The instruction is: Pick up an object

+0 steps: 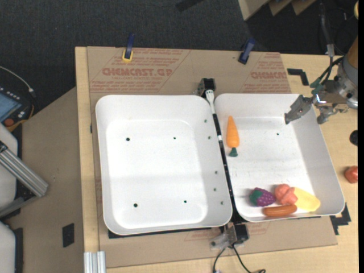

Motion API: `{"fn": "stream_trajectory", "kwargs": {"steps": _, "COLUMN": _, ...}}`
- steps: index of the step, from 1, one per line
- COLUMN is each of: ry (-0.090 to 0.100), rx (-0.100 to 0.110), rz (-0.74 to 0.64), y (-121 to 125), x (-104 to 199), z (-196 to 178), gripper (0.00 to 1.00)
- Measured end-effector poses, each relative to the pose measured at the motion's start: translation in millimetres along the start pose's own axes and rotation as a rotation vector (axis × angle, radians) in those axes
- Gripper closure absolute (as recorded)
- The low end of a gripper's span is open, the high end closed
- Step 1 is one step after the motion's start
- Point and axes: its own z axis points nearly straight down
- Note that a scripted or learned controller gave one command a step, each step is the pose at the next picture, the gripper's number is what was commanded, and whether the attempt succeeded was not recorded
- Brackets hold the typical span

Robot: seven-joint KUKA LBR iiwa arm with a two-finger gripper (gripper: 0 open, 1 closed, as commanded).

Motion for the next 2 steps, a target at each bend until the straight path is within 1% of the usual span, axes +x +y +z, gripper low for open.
{"fn": "stream_trajectory", "kwargs": {"steps": 1, "ry": -0.001, "rx": -0.003, "rz": -0.001, "y": 0.6, "x": 0.0, "z": -10.7, "gripper": 1.00}}
{"fn": "stream_trajectory", "kwargs": {"steps": 2, "ry": 0.001, "rx": 0.001, "rz": 0.002, "y": -57.0, "x": -59.6, "z": -12.2, "gripper": 1.00}}
